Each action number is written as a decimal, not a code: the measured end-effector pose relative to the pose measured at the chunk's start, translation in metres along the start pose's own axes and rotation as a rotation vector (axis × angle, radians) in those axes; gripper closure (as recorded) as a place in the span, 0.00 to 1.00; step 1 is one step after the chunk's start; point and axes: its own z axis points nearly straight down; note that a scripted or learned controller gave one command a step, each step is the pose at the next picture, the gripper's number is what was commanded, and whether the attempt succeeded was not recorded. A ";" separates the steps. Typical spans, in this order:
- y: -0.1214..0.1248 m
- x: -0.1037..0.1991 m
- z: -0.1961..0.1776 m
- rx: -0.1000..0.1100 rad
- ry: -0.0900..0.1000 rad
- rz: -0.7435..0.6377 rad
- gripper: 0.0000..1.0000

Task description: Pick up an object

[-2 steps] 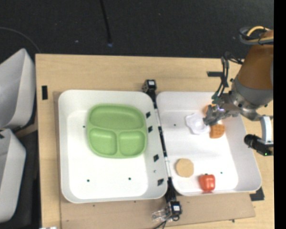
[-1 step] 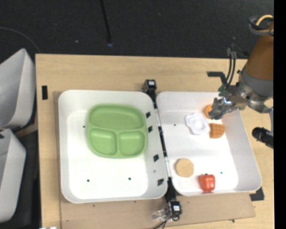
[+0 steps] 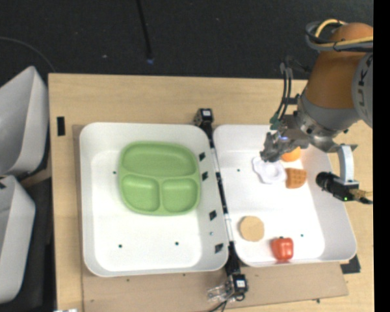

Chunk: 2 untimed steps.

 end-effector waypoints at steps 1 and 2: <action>0.024 0.043 -0.003 -0.002 0.000 0.000 1.00; 0.040 0.090 0.011 -0.001 -0.001 0.001 1.00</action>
